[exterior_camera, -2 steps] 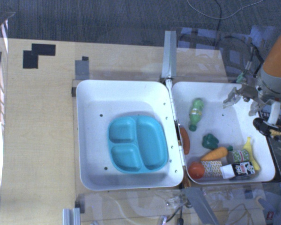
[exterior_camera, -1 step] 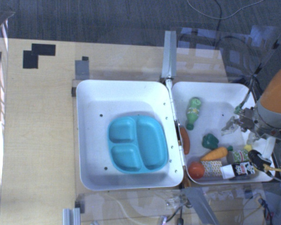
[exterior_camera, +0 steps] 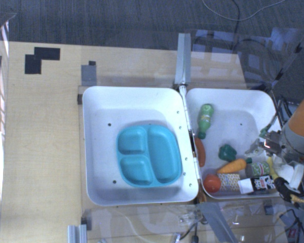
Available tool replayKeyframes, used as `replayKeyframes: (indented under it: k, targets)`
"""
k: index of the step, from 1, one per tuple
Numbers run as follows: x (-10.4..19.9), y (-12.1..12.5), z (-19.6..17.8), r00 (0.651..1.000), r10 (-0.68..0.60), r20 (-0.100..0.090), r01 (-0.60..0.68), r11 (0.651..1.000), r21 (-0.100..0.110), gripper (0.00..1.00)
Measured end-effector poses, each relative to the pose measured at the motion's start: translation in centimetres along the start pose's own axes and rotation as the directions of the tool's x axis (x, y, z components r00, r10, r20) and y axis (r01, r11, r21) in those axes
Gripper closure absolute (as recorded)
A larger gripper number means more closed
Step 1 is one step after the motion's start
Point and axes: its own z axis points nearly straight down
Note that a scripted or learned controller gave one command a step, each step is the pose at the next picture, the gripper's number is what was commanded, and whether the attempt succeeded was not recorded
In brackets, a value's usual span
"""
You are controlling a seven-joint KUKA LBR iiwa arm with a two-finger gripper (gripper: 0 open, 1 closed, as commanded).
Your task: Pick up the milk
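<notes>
Milk (exterior_camera: 257, 184): lying at the right bin's (exterior_camera: 233, 97) 5 o'clock corner, not lifted.
Gripper (exterior_camera: 266, 145): hovering at 3 o'clock; jaw state impossible to tell.
Remaining: descending, grasping, lifting.

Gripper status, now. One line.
Gripper: at the right bin's right edge, above the milk; open or closed cannot be told, and nothing is seen held.

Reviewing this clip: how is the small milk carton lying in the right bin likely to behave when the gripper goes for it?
The milk carton lies on its side against the bin's near wall, so it probably slides rather than rolls. It looks small and boxy, likely light and fairly stiff. The carrot and tomato crowd it and may get nudged.
</notes>
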Motion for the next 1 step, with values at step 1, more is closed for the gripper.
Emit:
replayKeyframes:
  k: [1]
  targets:
    - [0.35, -0.05, 0.01, 0.982, 0.191, 0.0, -0.191, 0.982, -0.004, 0.0]
